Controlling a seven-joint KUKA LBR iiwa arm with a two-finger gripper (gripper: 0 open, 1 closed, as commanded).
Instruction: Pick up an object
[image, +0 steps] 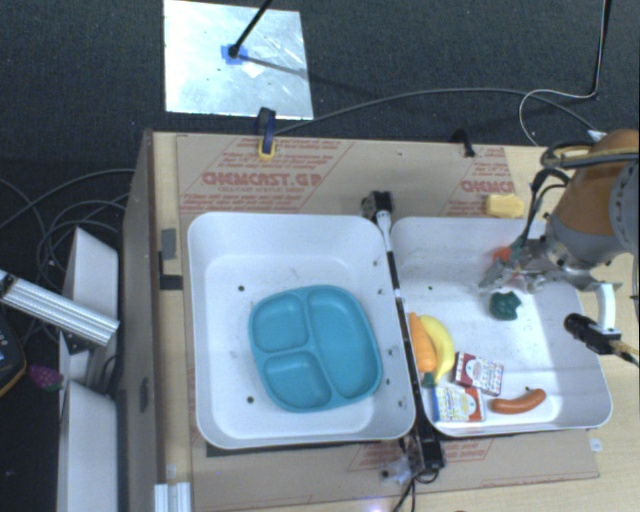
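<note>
My gripper (517, 267) hangs over the back of the right bin (455, 255), reaching in from the right on the grey arm with its orange band (598, 190). Just in front of it, apart from it, a small dark green object (505, 305) lies on the bin floor. Along the bin's left wall lie a yellow banana (438, 343) and an orange carrot-like piece (421, 349). Near the front are a red and white packet (478, 373), a second printed packet (455, 404) and a reddish sausage (518, 401).
The left bin (230, 260) bears a blue divided plate (315, 347). A yellow block (505, 206) sits on the cardboard behind the right bin. A black clip (379, 205) joins the bins at the back. Cables run along the bench's far side.
</note>
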